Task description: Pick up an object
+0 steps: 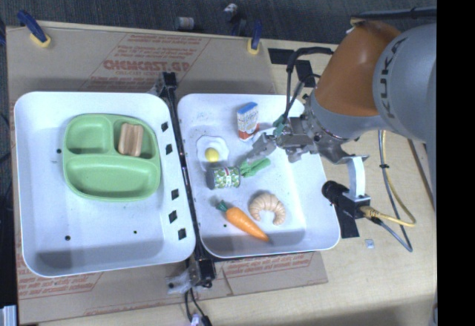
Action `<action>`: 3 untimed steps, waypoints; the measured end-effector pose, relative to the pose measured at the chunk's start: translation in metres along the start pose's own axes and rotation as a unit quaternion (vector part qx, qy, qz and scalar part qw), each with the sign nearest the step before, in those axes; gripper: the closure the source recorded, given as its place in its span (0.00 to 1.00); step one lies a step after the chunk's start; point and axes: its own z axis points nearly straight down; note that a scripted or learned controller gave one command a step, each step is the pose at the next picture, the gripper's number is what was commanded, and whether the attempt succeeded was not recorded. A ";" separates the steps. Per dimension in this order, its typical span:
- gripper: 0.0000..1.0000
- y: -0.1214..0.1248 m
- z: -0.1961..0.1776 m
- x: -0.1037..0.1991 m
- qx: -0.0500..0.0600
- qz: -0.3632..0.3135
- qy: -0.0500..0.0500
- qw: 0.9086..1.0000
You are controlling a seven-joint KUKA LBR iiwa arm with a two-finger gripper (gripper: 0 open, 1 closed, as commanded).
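In the right bin (pixel 315 232) lie a small milk carton (pixel 247 119), a fried egg (pixel 212 151), a green-labelled can (pixel 225 178), a green leafy piece (pixel 254 166), a carrot (pixel 243 220) and a croissant (pixel 267 207). My gripper (pixel 278 148) hangs over the bin's middle right, just right of the leafy piece and below the carton. Its two fingers stand apart and open, with nothing between them. The grey arm with its orange band comes in from the upper right.
The left bin (pixel 44 243) holds a green divided plate (pixel 111 155) with a brown bread slice (pixel 130 139) in its upper right compartment. A black divider (pixel 178 168) runs between the bins. Cables and a black bracket (pixel 345 206) sit right of the right bin.
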 end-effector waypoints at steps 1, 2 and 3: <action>0.00 0.000 0.000 0.000 0.000 0.000 0.000 1.000; 0.00 0.019 -0.023 -0.068 -0.002 0.001 -0.001 1.000; 0.00 0.031 0.126 -0.071 -0.001 0.000 0.000 1.000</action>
